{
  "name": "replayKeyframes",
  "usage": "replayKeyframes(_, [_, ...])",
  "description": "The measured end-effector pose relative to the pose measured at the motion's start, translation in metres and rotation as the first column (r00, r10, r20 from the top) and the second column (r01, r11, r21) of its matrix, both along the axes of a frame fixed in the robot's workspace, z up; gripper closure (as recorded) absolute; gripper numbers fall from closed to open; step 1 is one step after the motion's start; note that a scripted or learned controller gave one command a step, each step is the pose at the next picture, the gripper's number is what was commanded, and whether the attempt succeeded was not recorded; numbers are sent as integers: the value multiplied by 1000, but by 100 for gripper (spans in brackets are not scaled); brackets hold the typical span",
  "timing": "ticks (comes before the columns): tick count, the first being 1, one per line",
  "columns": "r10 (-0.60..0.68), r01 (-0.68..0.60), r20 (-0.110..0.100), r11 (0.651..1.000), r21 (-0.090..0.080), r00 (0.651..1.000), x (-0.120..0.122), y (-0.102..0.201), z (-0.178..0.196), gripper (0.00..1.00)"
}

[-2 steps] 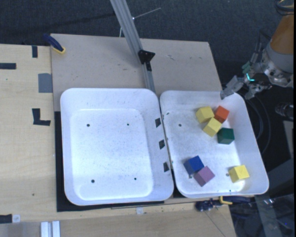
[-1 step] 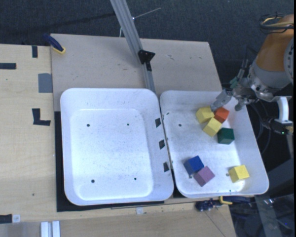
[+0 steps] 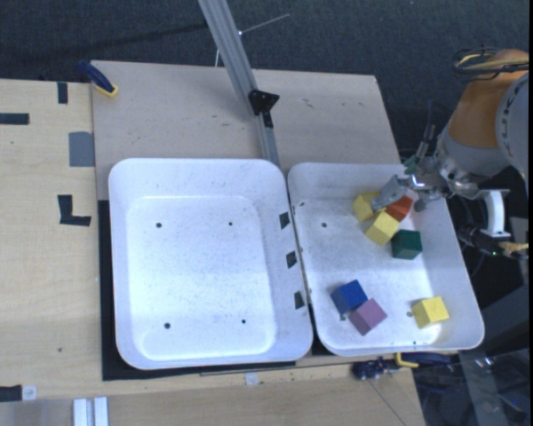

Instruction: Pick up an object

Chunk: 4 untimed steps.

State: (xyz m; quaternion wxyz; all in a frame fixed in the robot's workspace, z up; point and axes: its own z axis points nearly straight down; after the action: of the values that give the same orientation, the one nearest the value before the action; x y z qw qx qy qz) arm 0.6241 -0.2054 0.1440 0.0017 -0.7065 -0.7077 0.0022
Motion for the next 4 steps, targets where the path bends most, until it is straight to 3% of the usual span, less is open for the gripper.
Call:
replayKeyframes(1, [2,-2,20,1000,-3,1000,5,0,-19,0])
replayKeyframes(2, [2,-2,10,1000,-1,1000,3,0,-12,100])
replayKeyframes(4, [0,0,10,1000,0,1000,7,11,82,100])
